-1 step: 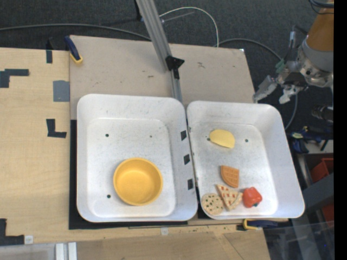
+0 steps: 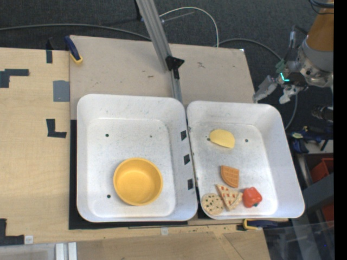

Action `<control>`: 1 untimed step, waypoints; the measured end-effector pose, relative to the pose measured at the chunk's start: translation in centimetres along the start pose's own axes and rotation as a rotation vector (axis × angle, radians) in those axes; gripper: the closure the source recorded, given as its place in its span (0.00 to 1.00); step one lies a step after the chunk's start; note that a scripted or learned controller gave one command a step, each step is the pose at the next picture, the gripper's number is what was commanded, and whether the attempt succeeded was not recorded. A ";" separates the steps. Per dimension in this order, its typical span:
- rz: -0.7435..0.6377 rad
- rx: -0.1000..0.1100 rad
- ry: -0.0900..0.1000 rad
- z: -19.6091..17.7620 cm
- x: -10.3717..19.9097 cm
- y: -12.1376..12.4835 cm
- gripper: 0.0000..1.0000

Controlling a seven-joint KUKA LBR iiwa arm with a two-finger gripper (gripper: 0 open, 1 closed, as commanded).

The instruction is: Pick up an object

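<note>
Yellow bowl (image 2: 137, 181) sitting low in the left bin (image 2: 89, 110), near its front wall. Over to the right bin (image 2: 271, 115): pale yellow piece (image 2: 222, 138) up near the back, orange waffle (image 2: 230, 176) below it, then cookie (image 2: 212, 203), pizza slice (image 2: 229, 197) and red pepper (image 2: 251, 197) packed together along the front edge. Up at far right, gripper (image 2: 275, 90) hovering outside the bin, past its back right corner, fingers spread apart and holding nothing. Well apart from every object.
</note>
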State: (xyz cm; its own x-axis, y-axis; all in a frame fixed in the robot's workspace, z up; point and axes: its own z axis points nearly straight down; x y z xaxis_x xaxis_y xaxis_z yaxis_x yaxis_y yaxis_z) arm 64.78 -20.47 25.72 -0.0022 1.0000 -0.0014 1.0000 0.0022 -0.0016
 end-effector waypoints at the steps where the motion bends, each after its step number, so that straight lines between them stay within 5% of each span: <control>1: 0.000 0.004 0.002 5.0 1.0 -0.3 0.00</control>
State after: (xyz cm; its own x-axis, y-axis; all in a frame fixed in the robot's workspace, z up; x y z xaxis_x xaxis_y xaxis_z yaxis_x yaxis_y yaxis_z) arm 64.45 -19.47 20.71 -0.0020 1.0000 0.0002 1.0000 0.0020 -0.0058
